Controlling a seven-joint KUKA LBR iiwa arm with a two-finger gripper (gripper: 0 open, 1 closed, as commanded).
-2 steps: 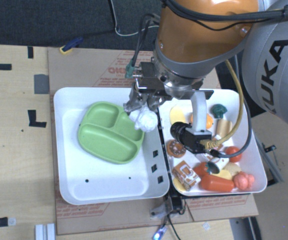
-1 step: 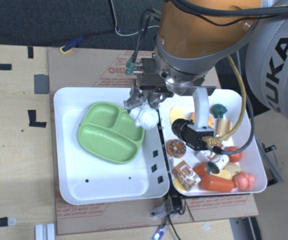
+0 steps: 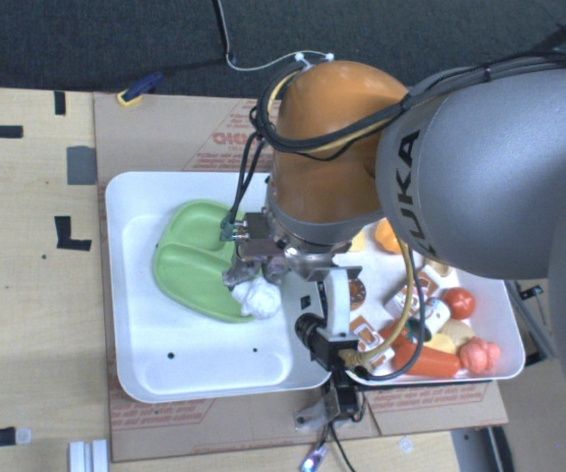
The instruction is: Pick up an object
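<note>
The grey KUKA arm (image 3: 480, 165) is reaching in from the right, and its orange band (image 3: 332, 136) is sitting over the middle of the scene, covering the divide between the two white bins. The end effector (image 3: 254, 268) is hanging below that band, over the right part of the left bin (image 3: 136, 264), beside the right edge of a green, two-lobed plastic object (image 3: 193, 259) that is lying in the bin's middle. A small crumpled white object (image 3: 259, 301) is lying at the end effector's lower tip, touching the green object's lower right edge; whether the fingers are spread or closed, or pinching anything, cannot be told, since the wrist body is hiding them. Black cables (image 3: 249, 175) are running down the left side of the orange band to the wrist.

The right bin (image 3: 504, 308) is lying partly under the arm. In its visible part, a long orange-red carrot-like toy (image 3: 425, 362) is lying along the near wall, with a pink knobbly piece (image 3: 480, 354) at its right end, a red tomato-like piece (image 3: 459, 303) above, a pale yellow piece (image 3: 445, 340) between them, and an orange rounded piece (image 3: 388, 234) peeking out at the arm's edge. Both bins are resting on brown cardboard (image 3: 165, 131) laid on the pale tabletop (image 3: 28, 264).
</note>
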